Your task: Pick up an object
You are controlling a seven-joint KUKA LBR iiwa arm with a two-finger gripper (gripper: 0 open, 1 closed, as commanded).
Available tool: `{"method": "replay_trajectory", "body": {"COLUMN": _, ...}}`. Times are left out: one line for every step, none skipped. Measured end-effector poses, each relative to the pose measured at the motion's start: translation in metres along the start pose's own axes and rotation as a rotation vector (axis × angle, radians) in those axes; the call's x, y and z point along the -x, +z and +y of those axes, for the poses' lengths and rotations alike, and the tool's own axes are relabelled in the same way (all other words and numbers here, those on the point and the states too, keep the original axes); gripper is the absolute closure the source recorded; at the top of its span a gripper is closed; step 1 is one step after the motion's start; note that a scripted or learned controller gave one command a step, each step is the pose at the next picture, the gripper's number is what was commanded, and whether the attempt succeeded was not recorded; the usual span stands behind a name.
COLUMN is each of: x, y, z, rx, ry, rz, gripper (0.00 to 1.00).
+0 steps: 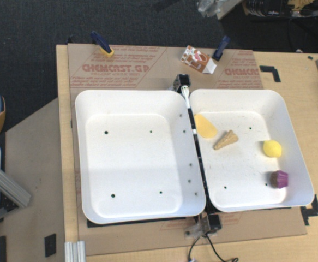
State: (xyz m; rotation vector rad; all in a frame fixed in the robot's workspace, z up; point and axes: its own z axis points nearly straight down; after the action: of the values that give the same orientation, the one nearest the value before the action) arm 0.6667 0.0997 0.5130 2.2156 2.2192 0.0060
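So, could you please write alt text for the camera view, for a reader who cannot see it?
Two shallow white bins sit side by side on a cardboard-covered bench; the right bin holds a yellow disc, a tan wedge, a yellow ball and a purple piece. A small red-and-white packet lies on the cardboard behind the bins.

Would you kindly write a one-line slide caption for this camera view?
Right white bin holds a yellow disc, tan wedge, yellow ball and purple piece.
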Motion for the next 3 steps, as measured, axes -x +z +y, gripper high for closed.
{"method": "replay_trajectory", "body": {"x": 0.056, "y": 0.045, "z": -0.06, "rx": -0.013, "ry": 0.007, "rz": 0.0, "gripper": 1.0}}
{"method": "replay_trajectory", "body": {"x": 0.116, "y": 0.104, "z": -0.117, "rx": -0.015, "ry": 0.008, "rz": 0.001, "gripper": 1.0}}
{"method": "replay_trajectory", "body": {"x": 0.239, "y": 0.097, "z": -0.143, "rx": -0.006, "ry": 0.015, "rz": -0.002, "gripper": 1.0}}
